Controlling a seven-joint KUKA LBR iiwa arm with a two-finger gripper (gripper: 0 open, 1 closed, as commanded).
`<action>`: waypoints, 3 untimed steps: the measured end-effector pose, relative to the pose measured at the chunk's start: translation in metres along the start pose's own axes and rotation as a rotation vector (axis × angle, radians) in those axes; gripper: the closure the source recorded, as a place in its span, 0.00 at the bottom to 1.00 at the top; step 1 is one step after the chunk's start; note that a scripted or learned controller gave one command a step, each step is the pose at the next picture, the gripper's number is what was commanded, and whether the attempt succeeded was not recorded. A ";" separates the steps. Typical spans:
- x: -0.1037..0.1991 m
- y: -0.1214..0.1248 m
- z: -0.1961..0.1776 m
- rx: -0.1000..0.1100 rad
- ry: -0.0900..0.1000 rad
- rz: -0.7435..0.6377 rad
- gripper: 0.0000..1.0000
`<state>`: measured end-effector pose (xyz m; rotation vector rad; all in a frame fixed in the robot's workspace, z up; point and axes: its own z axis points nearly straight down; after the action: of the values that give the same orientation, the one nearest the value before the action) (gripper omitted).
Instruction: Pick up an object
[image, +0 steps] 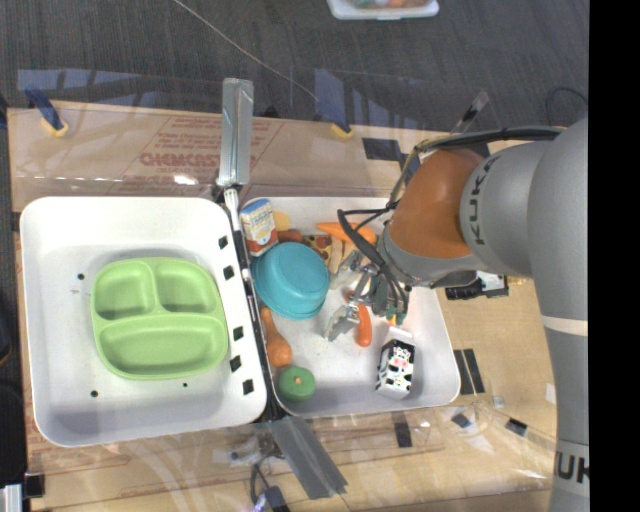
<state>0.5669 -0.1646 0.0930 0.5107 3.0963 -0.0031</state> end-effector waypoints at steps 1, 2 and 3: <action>-0.001 0.001 -0.011 0.001 -0.003 -0.007 1.00; 0.070 -0.073 0.000 -0.002 0.002 0.025 1.00; 0.050 -0.048 -0.005 -0.002 0.000 0.283 1.00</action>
<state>0.5043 -0.1944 0.0976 0.9428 2.9928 0.0006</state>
